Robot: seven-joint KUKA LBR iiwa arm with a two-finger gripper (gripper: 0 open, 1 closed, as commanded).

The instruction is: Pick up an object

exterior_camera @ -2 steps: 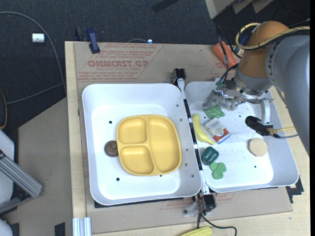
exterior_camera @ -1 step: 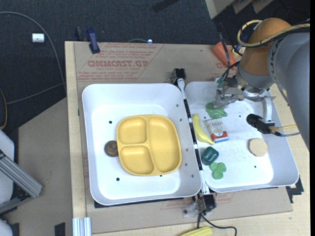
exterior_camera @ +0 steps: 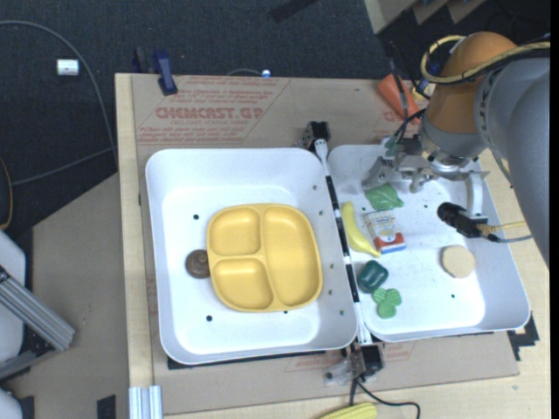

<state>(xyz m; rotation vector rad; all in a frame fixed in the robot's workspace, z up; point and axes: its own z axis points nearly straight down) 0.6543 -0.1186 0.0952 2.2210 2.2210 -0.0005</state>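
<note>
My gripper hangs over the far left part of the right bin, with the grey arm and its orange band reaching in from the right. Just below it lies a light green object, close to the gripper or touching it; which of the two is unclear. A yellow banana lies along the bin's left wall. Beside it is a small white, red and blue carton. A dark green pepper and a lighter green piece sit nearer the front. At the right rests a beige round disc.
The left bin holds a yellow divided plate with a small brown round thing at its left edge. A black divider with clamps runs between the bins. Cardboard covers the bench around them.
</note>
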